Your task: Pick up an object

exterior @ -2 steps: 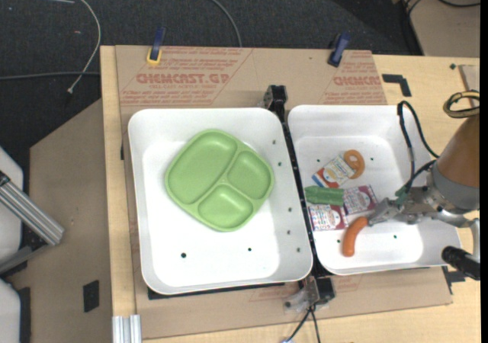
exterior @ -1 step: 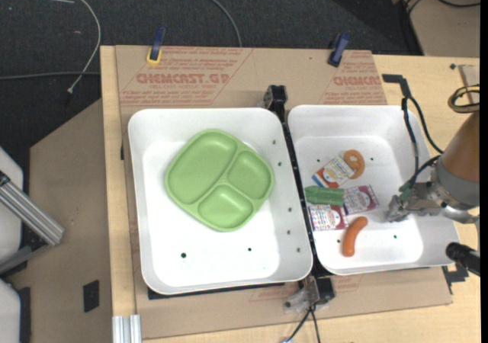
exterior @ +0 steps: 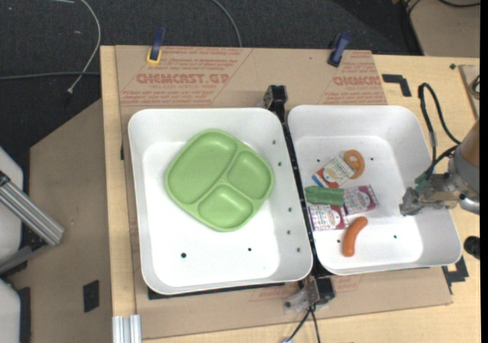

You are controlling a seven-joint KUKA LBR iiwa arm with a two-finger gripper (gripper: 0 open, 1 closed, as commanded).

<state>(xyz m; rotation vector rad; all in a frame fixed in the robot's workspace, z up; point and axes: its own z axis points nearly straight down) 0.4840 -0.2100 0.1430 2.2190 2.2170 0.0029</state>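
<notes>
Fingers: they (exterior: pixel 414 200) hang low at the right bin's right wall, dark and small from where I stand; I cannot tell how wide they are set, and I see nothing between them.
Gripper: it (exterior: pixel 418 198) sits just inside that right rim, well apart from the heap of objects, with bare white floor between.
Arm: grey, coming in from the right, a black cable (exterior: pixel 433 117) looping above it.
Right bin: it (exterior: pixel 358 117) carries a small cluster toward its left side.
Sausage: orange toy sausage (exterior: pixel 352 235), lying slanted, the piece of the cluster nearest the gripper.
Pouches: a red-and-white pouch (exterior: pixel 332 171) with an orange ring (exterior: pixel 353 160) on it, a purple-edged packet (exterior: pixel 360 198), another packet (exterior: pixel 326 218) just left of the sausage.
Green piece: a dark green block (exterior: pixel 325 195) lies across the middle of the packets.
Left bin: it (exterior: pixel 164 258) holds a light green divided plate (exterior: pixel 219 179), three compartments, turned at a slant.
Surface: brown board (exterior: pixel 183 75) under both bins, two blue clamps (exterior: pixel 156 43) on its far edge.
</notes>
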